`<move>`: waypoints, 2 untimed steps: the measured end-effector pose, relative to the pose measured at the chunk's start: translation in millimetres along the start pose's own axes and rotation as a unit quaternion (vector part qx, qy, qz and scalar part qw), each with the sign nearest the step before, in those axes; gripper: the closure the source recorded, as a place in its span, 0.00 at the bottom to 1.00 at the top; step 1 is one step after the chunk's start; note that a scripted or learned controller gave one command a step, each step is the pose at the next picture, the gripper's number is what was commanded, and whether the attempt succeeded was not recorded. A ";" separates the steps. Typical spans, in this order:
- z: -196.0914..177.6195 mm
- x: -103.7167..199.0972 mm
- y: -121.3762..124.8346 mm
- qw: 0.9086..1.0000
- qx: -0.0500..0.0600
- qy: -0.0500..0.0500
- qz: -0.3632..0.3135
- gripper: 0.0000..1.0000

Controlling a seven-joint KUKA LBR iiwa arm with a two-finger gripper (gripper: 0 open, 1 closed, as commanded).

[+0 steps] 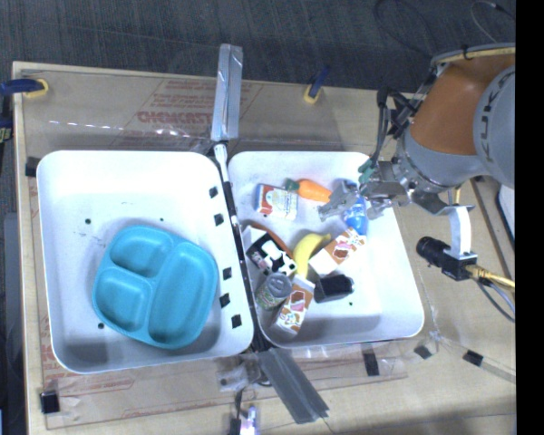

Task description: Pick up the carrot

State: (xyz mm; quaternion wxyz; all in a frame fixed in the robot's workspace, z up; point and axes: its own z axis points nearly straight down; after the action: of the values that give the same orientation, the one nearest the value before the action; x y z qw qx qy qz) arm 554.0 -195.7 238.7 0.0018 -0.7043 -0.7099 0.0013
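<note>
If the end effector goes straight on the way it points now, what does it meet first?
Probably the small orange carrot, lying just left of the grey metal end effector; height above it is unclear.

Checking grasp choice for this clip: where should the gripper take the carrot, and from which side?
Probably across the carrot's orange middle, from above. It lies flat and lengthwise across the view, green end against the white carton, so the fingers fit best on its near and far sides. The gripper is just beside it.

Orange carrot [312, 189] left of the grey gripper [343, 203], yellow banana [306, 249] below it, black-and-white cow-patterned item [276, 260], turquoise divided plate [155, 285] far left, white bins [63, 234].
</note>
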 end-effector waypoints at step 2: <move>142.3 10.7 103.5 0.998 -0.003 0.000 0.064 0.00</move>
State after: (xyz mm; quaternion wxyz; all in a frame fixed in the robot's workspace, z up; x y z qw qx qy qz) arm 656.7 -184.1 96.0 -0.0004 -0.7485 -0.6631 -0.0008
